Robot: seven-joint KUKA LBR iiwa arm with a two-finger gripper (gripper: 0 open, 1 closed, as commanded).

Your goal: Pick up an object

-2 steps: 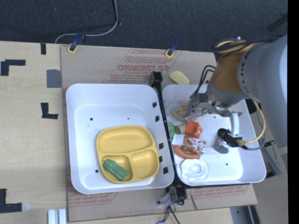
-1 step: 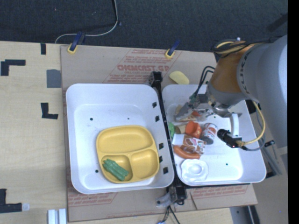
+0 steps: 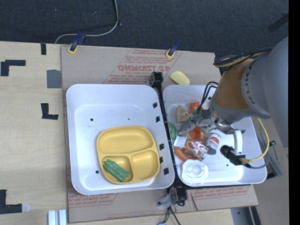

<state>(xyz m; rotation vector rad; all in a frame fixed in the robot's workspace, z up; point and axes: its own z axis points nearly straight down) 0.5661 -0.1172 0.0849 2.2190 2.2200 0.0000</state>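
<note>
Red tomato (image 3: 197, 133) — just below hand (image 3: 202, 121)

Two white bins (image 3: 79, 102) sit on brown cardboard (image 3: 117, 62) printed with red lettering. In the left one, a yellow divided plate (image 3: 136, 142) carries a green piece (image 3: 116, 170). The right one holds a jumble — red, orange, grey and white items (image 3: 194, 135), a clear-white lid (image 3: 194, 171). The arm (image 3: 239, 86) is grey with an orange band — the surface (image 3: 28, 139) pale wood with dark marks.

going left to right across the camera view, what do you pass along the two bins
Left white bin → green toy → yellow divided plate → right white bin
</note>
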